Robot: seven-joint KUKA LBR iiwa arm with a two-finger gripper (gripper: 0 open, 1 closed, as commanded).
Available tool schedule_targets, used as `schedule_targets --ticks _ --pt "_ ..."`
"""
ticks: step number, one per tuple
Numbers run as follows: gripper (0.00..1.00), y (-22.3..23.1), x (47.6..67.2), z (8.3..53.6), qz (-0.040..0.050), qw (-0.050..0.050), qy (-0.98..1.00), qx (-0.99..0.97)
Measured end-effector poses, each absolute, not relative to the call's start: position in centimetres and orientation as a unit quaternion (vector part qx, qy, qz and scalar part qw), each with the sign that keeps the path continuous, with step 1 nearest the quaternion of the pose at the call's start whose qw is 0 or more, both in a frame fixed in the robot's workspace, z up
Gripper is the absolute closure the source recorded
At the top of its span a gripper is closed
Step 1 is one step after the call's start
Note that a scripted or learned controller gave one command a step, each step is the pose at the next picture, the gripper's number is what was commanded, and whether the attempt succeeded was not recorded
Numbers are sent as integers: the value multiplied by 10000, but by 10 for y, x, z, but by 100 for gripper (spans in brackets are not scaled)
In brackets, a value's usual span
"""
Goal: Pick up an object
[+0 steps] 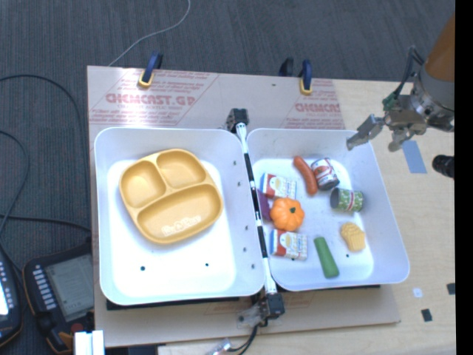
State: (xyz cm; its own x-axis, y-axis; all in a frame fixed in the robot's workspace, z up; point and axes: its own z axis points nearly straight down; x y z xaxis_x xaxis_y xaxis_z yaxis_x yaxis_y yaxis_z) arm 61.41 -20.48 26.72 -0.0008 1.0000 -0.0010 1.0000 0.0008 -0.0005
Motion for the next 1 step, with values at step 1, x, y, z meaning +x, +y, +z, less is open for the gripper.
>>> schedule_targets --ticks 1 --pt "0 -215 633 98 52 -22 7095 7046"
